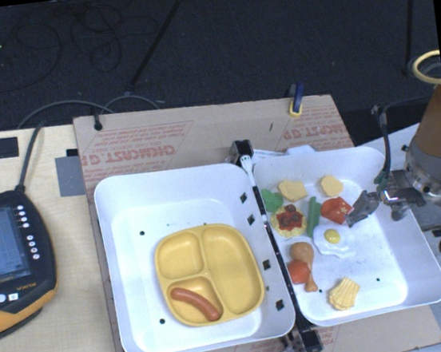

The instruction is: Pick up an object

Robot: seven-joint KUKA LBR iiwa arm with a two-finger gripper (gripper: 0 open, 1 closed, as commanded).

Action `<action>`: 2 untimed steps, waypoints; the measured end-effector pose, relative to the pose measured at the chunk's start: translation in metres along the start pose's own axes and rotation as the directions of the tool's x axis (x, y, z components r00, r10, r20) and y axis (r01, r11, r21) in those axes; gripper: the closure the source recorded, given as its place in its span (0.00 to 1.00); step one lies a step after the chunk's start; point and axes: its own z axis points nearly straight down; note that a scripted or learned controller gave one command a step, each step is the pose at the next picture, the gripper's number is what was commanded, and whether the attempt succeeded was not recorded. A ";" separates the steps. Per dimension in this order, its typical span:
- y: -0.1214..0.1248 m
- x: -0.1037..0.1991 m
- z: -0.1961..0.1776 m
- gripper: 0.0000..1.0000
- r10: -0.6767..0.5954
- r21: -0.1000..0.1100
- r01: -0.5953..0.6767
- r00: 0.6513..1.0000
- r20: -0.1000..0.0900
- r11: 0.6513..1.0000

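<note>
Two white bins sit side by side on the tabletop (48, 153), their inner rims touching. We see the pincer (362, 209) reaching in over the right bin's (415, 274) far-right rim, just beside a red tomato (335, 210); whether its fingers are parted or clenched we cannot tell. The toy food crowds that bin's left half — fried egg (332, 240), green bean (312, 214), drumstick (302, 262), yellow ridged chip (344, 293) near the front — leaving bare floor along the right side. The left bin (122, 224) holds a yellow divided plate (209, 273) with a sausage (195, 302) in its front compartment, bare white floor all round it.
</note>
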 end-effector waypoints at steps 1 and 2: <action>0.000 -0.001 -0.010 1.00 0.000 0.002 0.000 1.000 -0.001 1.000; 0.023 0.064 0.041 1.00 -0.005 0.006 0.005 1.000 -0.004 1.000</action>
